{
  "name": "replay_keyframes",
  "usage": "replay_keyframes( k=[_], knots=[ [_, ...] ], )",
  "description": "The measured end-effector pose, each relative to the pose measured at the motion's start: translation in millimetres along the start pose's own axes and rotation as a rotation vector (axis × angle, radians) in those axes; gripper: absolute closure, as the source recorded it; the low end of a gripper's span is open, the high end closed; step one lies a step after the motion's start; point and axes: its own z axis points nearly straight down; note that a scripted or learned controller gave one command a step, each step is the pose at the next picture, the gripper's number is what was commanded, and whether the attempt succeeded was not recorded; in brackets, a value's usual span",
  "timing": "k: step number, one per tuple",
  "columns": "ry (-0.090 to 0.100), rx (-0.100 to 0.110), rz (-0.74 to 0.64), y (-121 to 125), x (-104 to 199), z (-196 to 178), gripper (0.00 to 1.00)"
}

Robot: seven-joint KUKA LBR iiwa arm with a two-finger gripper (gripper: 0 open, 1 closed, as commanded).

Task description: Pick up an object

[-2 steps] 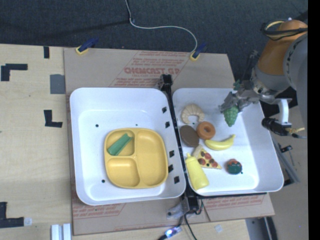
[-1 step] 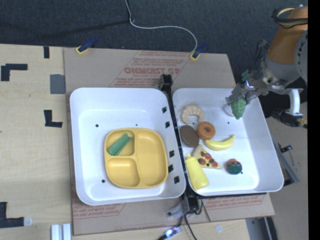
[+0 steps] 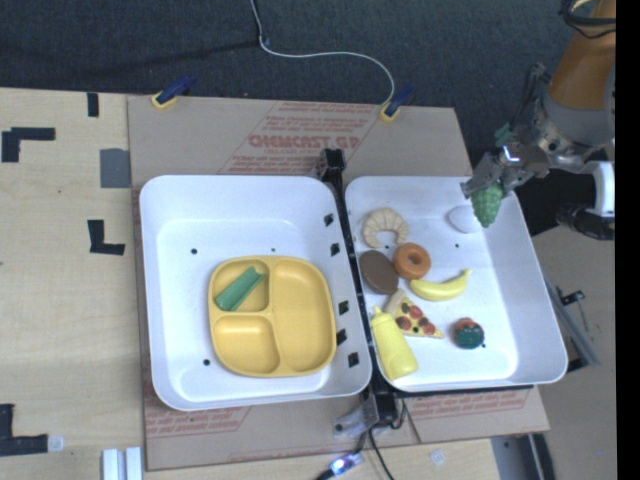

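Arm enters from the right, orange band high at the counter's far right corner. Tool (image 3: 492, 186) hangs over the far right corner of the right bin (image 3: 530, 268), clenched on a green leafy toy (image 3: 488, 206), which hangs clear above the bin floor.

On the right bin's floor: a pale bagel (image 3: 384, 226) near the far left; a brown cookie (image 3: 377, 270) and a glazed donut (image 3: 412, 261) side by side just below it; a banana (image 3: 441, 286) right of the donut; a pizza slice (image 3: 417, 321) and a yellow bottle (image 3: 392, 344) at the near left; a strawberry (image 3: 467, 334) toward the near right.

Left bin (image 3: 170, 268) holds a yellow divided tray (image 3: 290, 318), with a green pod (image 3: 239, 289) in its far-left compartment.
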Motion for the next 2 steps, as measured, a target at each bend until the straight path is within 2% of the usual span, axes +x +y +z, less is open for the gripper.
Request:
replay_keyframes(
  k=[1,2],
  knots=[
    [0.001,0.007,-0.001,-39.8,31.5,11.3,1.00],
    [0.001,0.006,-0.002,-71.9,66.1,2.4,1.00]
  ],
)
